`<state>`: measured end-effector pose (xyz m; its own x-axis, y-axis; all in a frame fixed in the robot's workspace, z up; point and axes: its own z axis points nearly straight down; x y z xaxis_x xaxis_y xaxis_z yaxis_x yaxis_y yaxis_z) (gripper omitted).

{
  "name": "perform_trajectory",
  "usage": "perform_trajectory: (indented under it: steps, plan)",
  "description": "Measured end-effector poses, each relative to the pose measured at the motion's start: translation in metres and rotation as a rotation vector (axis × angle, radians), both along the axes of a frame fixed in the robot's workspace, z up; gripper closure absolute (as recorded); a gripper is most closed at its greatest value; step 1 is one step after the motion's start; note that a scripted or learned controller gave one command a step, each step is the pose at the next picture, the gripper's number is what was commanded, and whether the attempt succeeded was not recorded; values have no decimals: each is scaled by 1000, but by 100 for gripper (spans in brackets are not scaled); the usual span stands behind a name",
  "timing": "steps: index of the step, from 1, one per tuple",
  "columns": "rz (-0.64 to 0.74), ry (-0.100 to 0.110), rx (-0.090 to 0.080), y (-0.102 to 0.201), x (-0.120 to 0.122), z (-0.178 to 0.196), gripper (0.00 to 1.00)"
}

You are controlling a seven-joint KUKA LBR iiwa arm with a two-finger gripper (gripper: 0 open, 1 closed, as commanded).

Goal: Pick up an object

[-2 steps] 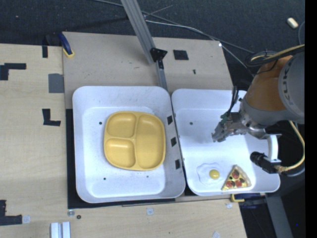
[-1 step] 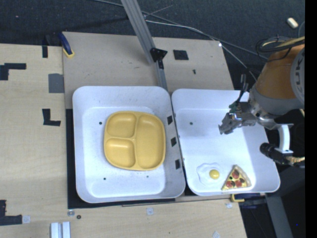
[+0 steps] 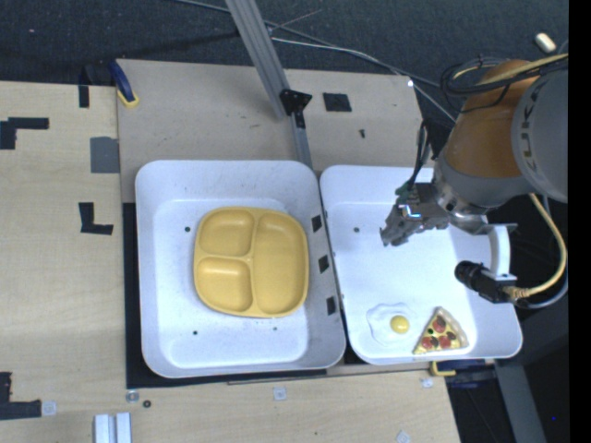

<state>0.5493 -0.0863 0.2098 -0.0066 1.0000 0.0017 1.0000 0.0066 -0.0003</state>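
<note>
- Toy pizza slice [image 3: 441,331]: lies flat in the right bin [image 3: 365,192], at its near right corner; triangular, tan crust, red topping with dark spots. Not touched by the arm.
- Toy fried egg [image 3: 391,323]: lies flat in the same bin along its near edge, just beside the pizza slice on that slice's left; white with a yellow yolk.
- Gripper [image 3: 395,232]: hangs over the middle of the right bin, toward its far half, well apart from both the pizza slice and the fried egg. Nothing is seen between its fingers; whether they are spread or closed cannot be told.
- Arm [image 3: 494,146]: grey with an orange band, reaches in over the right bin's right edge.
- Yellow divided plate [image 3: 250,261]: three compartments, lies in the middle of the left bin [image 3: 166,192].
- Left bin and right bin: shallow, white, side by side on the bench [image 3: 55,247], inner edges touching.
</note>
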Motion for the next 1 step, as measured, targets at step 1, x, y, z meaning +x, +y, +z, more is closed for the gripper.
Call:
perform_trajectory:
  steps: [1]
  plan:
    - [0, 1, 0, 50, -1, 12, 100]
